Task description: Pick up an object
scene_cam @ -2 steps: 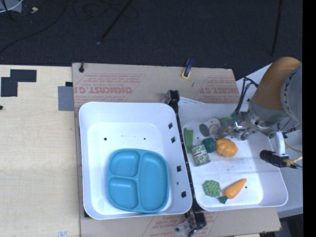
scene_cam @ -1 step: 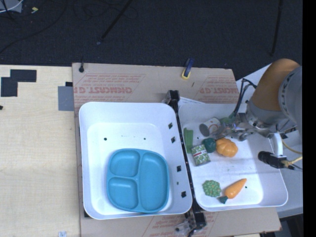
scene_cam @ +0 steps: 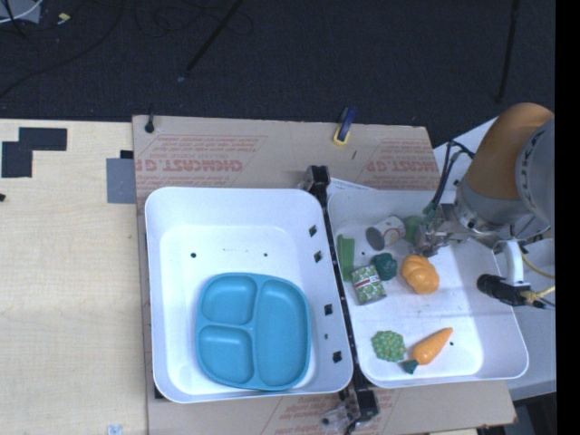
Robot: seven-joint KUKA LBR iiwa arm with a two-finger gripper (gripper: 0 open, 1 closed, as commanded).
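1. The hand is seen low in the right bin, near the orange fruit and small can; its opening cannot be told.
2. Nothing is seen held.
3. The toys are gathered in this bin, presumably for picking.
4. The blue tray is kept in the left bin.

From the right side the grey KUKA arm with its orange band leans in low, the rounded orange section uppermost and the grey wrist housing just beneath it. The arm tapers down and to the left into the small metal two-finger gripper, which sits at the end of the wrist, pointing leftward and slightly down. A dark cable loops from the wrist up along the arm's near side.
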